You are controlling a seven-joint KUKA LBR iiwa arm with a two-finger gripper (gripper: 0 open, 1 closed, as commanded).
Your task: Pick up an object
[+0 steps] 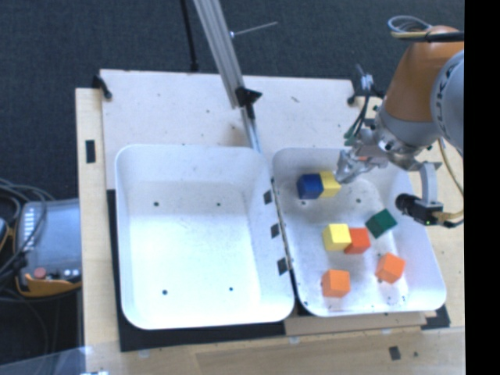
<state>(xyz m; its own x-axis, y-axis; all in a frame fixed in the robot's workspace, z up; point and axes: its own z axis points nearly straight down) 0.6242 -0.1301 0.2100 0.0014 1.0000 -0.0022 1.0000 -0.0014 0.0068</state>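
All the blocks lie in the right bin, so the arm reaches there. The gripper hangs low over the bin's far part, touching or just above the yellow block, which sits against the blue block. I cannot tell how wide the fingers are or whether they grip anything. This yellow block seems the target; the other blocks lie nearer the front.

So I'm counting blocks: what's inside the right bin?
The right bin holds seven blocks: blue, two yellow, two orange, red, green. The hand hangs over one yellow block, partly hiding it.
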